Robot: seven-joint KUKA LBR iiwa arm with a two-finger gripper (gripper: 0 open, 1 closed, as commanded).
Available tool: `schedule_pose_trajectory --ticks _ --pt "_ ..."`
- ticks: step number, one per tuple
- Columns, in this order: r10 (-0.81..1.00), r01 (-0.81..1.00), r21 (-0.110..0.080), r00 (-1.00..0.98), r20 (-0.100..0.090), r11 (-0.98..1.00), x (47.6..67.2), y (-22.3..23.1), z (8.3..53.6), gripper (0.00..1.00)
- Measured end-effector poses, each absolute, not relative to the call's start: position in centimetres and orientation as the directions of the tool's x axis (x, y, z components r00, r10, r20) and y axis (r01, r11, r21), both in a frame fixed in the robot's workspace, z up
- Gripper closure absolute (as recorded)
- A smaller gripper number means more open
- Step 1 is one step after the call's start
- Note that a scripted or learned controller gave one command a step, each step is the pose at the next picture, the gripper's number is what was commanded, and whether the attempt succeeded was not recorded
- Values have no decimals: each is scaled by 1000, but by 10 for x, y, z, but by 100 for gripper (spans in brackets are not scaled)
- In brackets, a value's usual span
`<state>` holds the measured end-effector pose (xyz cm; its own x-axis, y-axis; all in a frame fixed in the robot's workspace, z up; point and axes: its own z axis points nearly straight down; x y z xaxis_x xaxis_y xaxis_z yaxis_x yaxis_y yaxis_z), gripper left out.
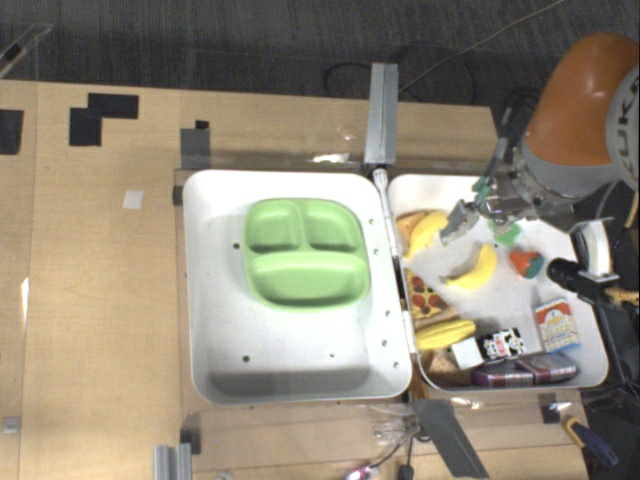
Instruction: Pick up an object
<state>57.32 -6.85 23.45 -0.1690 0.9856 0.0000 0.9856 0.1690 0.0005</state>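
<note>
Tool point(470, 216), grip state unclear, hangs over right bin point(598, 363); 1 green tray point(305, 251) in left bin point(215, 368).

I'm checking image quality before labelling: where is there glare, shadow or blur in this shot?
Camera view: glare along the bench edge above the left bin; a soft shadow pools inside that bin's near wall, below the green tray; the tool and the small items around the banana look soft, so fine detail there is unclear.

toys crowd the right bin point(596, 364); left bin point(210, 268) roomy around green plate point(304, 252).
</note>
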Motion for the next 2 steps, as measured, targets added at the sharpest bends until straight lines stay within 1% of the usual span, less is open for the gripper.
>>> schedule_pose_trajectory --ticks 1,2 --pt "977 977 5 -215 -1 215 577 -106 95 0" --pt "991 990 13 -137 -4 137 557 -173 90 0"
